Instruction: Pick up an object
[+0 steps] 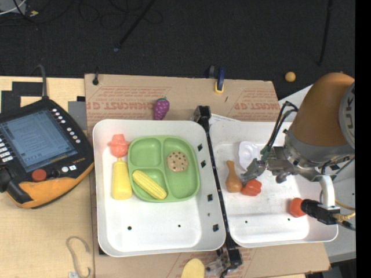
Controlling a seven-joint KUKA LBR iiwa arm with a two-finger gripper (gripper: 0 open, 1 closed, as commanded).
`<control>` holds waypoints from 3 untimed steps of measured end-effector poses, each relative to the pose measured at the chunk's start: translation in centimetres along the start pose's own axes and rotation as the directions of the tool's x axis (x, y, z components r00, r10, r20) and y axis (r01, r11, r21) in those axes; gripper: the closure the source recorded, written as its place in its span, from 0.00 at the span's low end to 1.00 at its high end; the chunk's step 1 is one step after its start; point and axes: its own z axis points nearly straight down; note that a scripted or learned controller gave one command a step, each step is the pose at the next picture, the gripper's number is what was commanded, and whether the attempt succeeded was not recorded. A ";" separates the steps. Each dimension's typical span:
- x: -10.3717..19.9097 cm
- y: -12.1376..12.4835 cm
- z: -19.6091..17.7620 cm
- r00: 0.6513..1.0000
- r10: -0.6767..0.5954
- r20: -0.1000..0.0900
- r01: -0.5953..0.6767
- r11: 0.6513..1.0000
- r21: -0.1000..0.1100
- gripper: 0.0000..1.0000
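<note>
While gripper point(253, 173) is lowered in right bin point(272, 236), jaw state cannot be told. Red toy pepper point(251, 188) seen at its 6 o'clock, touching; probably light, stiff, slippery; best gripped mid-body.

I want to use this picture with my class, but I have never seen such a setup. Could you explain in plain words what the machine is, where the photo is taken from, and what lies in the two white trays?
The photo comes from one fixed camera above a bench, looking down at a slant. The machine is a robot arm reaching in from the right; its grasping tool hangs low over the right bin. Its job is to pick something up.

Right under the tool lie a red toy pepper and a brown drumstick, touching each other. Nothing is clearly gripped.

The left bin bears a green divided plate with a cookie and a corn cob. Beside the plate lie a yellow bottle and a pink toy.

The orange-and-grey screen device at the left is probably the robot's hand controller.
</note>
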 end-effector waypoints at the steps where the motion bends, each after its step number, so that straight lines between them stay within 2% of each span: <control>1: 0.0 0.3 -0.7 1.000 -0.002 0.001 0.002 1.000 -0.013 0.00; 3: 0.0 0.7 8.4 1.000 -0.003 0.001 0.003 1.000 -0.010 0.00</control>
